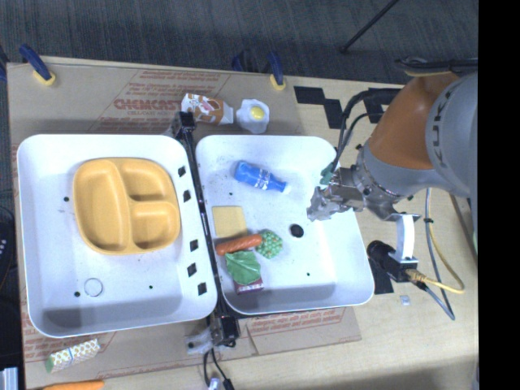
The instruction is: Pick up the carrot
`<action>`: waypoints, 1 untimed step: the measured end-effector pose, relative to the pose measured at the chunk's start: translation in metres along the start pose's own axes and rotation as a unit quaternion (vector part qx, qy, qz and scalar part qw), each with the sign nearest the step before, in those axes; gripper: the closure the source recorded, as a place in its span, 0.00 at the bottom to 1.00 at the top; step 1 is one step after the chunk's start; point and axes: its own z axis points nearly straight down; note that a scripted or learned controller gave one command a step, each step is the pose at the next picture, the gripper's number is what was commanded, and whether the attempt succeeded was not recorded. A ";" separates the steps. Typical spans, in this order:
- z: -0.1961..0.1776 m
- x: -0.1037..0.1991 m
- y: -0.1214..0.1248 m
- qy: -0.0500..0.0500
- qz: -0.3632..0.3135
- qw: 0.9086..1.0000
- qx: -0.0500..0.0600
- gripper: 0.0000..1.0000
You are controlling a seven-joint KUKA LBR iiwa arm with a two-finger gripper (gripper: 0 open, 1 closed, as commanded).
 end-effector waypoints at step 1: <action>-0.013 0.089 -0.045 0.001 0.026 1.000 0.002 1.00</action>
